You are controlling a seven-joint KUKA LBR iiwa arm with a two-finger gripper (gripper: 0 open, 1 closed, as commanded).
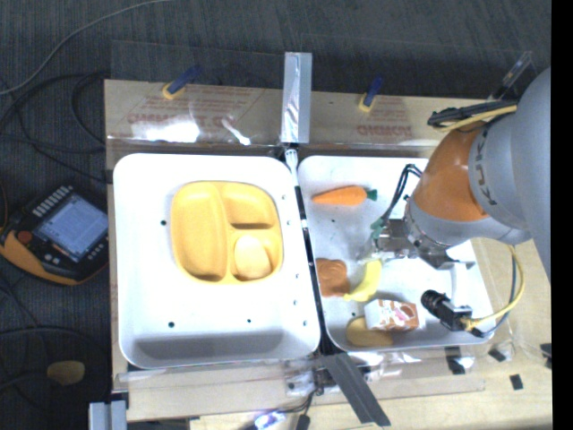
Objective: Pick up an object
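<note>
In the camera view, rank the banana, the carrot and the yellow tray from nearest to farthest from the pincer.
From the pincer:
1. Banana, just below it, right bin.
2. Carrot, above-left, near the right bin's top.
3. Yellow tray, in the left bin.

Bright, even light falls from above onto my white bins (215, 348), with soft shadows along their inner walls. Glare streaks the plastic sheet (192, 124) behind them. Focus is slightly soft.

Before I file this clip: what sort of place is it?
Likely a robotics lab's grasping test bench: a grey-and-orange arm reaches over two white bins, toy food like a carrot lies inside, and a control pendant sits on the carpet.
</note>
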